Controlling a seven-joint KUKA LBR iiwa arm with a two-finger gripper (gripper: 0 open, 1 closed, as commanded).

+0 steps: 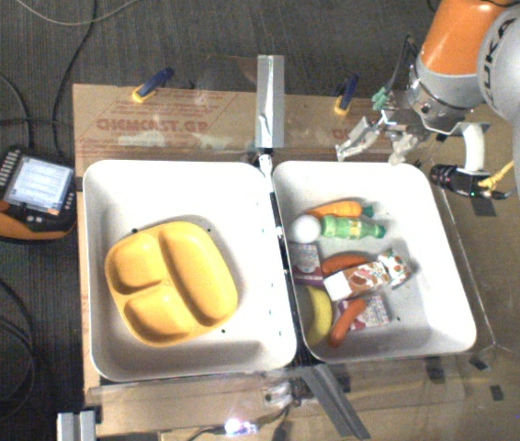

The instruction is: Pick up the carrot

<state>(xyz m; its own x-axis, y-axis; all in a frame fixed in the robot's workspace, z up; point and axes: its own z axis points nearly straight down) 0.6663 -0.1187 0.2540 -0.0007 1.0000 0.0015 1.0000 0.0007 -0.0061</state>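
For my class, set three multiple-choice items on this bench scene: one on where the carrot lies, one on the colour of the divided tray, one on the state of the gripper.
1. Where does the carrot lie?
A. On the yellow tray
B. Near the far end of the right bin
C. On the cardboard outside both bins

2. What colour is the divided tray in the left bin?
A. Yellow
B. Blue
C. Red

3. What is the gripper doing?
A. Holding the carrot
B. Pressing on the tray
C. Hanging empty beyond the right bin's far rim

Key: 1 B, the carrot lies beside the green bottle. 2 A, the tray is plainly yellow. 3 C, nothing sits between its fingers.
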